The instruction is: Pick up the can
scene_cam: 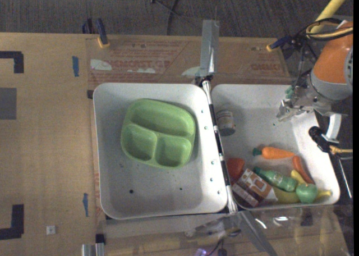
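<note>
Can [225, 122] lies against the upper-left wall of the right bin [255, 95]; a descending finger may strike that wall. Pincer [293, 108] hovers well right of it, its state indiscernible.

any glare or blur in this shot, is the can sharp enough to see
Camera view: soft overall; the can is small and slightly blurred but readable against the right bin. The pincer is blurry, its detail lost. Mild glare on the clear plastic along the bottom edge.
</note>
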### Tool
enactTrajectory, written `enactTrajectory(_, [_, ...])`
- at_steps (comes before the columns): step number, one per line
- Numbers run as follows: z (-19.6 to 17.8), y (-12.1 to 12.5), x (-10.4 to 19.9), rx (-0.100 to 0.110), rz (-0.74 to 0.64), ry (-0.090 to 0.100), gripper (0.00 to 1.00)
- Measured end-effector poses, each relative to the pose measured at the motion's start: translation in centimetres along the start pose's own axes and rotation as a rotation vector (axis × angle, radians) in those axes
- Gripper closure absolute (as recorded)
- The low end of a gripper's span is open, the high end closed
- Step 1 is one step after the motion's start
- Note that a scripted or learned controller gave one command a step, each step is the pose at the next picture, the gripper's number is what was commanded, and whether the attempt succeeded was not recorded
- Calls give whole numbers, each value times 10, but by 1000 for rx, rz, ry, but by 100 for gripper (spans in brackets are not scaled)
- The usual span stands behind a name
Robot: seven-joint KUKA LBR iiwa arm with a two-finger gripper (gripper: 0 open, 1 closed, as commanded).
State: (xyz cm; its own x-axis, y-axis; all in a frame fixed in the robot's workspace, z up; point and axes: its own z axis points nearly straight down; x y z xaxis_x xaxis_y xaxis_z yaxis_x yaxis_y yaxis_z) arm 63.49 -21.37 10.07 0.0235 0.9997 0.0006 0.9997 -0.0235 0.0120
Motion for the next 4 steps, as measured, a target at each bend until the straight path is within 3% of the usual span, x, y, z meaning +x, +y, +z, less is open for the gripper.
enactTrajectory(1, [-170,36,-3,8,-258,-2,100])
enactTrajectory(2, [-318,37,-6,7,-395,-2,100])
enactTrajectory(3, [-336,37,1,5,-361,-4,100])
enactTrajectory(4, [-335,37,-8,6,51,-5,100])
